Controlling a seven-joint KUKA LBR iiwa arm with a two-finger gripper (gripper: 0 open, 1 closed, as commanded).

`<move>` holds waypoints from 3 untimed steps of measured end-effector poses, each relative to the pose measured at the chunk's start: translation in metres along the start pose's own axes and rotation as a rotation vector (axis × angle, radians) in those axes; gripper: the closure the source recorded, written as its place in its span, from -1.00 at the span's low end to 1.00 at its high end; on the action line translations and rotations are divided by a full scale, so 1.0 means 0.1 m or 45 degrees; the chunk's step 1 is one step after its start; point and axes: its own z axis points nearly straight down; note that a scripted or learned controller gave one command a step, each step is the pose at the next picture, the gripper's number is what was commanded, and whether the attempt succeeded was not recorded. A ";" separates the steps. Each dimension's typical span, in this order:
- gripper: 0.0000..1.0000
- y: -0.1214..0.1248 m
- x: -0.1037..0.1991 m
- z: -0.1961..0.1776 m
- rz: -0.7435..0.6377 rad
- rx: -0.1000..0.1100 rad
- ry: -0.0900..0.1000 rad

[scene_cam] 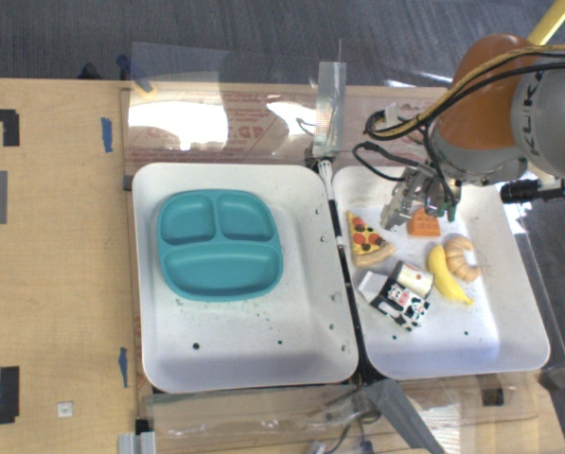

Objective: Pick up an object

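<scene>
Orange-banded grey arm enters from the view's right, wrist over the upper part of the right-hand shallow white bin (523, 348). Two-finger gripper (407, 208) hangs low over that bin, fingers pointing down and a bit left. Can't tell from this angle how the fingers are set, and nothing reads as held.

Right bin contents:
- small orange block (424, 223), just beside the fingertips on their right, touching or nearly so. Closest candidate.
- toy pizza slice, yellow with red dots (368, 238), below-left of the gripper, near the bin's left wall, long axis on a diagonal with the point toward upper left.
- yellow plastic banana (446, 276) below the orange block, long axis running upper-left to lower-right, with a tan croissant-shaped toy (461, 256) lying against its upper side.
- small black-and-white printed box (402, 294) lower centre, tilted, well apart from the fingertips.

Left-hand white bin (168, 348) has a teal three-compartment plastic tray (220, 244), well apart from the gripper across the divider.

My read: approach phase, no pick made. Orange block is the likely target. It sits right of the fingertips, not centred under them, so the move needs a small shift toward the view's right before closing. Risk: the fingers nudge the block aside or close beside it. Banana and croissant sit clear below it, so clutter shouldn't interfere much.
</scene>
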 end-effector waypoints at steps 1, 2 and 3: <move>1.00 0.35 0.63 -0.63 0.579 0.002 0.006; 1.00 0.58 1.13 -0.60 1.440 0.014 0.012; 1.00 0.61 1.51 -0.43 2.191 0.022 0.009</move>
